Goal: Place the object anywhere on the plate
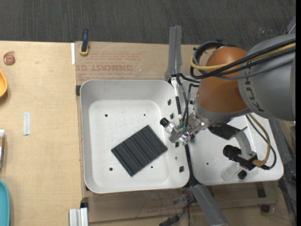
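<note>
Logging stock, I found the dark grey ribbed rectangular plate [139,150] lying flat in the left white bin [94,126]. The gripper [182,134] hovered over the bins' shared rim; grip state indeterminable. Risk: the object, unidentifiable, missing the plate.

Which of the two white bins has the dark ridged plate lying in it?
The left bin. The dark ridged plate lies tilted on its floor, while the right bin sits under the robot's arm and has no plate. The hand hovers at the shared edge.
</note>
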Robot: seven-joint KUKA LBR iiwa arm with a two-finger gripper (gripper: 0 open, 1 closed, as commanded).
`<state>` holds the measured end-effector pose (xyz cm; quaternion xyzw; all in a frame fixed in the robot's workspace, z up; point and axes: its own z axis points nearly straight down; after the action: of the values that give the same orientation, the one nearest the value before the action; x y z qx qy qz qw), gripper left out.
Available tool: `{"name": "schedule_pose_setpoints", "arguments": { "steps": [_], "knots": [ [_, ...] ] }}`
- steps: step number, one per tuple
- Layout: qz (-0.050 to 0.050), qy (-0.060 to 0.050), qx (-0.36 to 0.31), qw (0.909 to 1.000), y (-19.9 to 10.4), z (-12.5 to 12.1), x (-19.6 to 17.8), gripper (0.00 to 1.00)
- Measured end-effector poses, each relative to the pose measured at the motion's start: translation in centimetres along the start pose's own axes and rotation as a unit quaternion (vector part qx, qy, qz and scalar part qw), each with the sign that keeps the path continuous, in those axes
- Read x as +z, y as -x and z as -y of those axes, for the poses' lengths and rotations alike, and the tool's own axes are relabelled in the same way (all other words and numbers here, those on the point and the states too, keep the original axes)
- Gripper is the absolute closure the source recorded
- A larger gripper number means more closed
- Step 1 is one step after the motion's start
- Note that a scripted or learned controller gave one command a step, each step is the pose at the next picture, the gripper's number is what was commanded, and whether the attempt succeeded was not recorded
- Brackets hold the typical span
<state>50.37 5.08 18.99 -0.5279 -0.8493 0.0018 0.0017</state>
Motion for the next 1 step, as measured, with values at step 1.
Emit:
{"name": "schedule_pose_setpoints", "arguments": {
  "steps": [1],
  "knots": [
    [0.0, 0.0, 0.0, 1.0, 0.02, 0.0, -0.01, 0.0]
  ]
}}
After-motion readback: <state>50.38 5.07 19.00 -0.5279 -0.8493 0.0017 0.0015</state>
